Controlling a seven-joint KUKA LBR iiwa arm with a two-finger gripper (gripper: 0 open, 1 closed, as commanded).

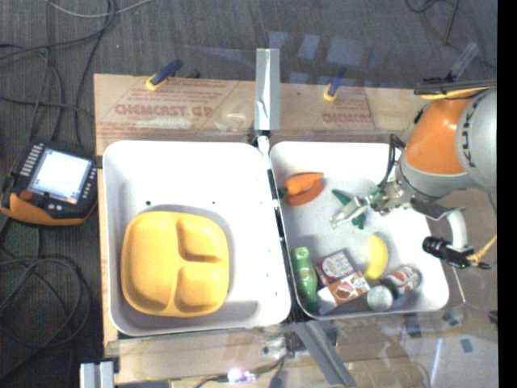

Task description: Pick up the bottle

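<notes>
In the camera view, the green bottle lay at the right bin's lower left, long axis running up-down the frame. The jaws hung up-right of it, their state untellable.

The bottle is green and slender — it lies on its side in the right bin, along that bin's left wall near the front left corner. Its length runs from back to front, its lower end just beside a red-and-white carton.
</notes>
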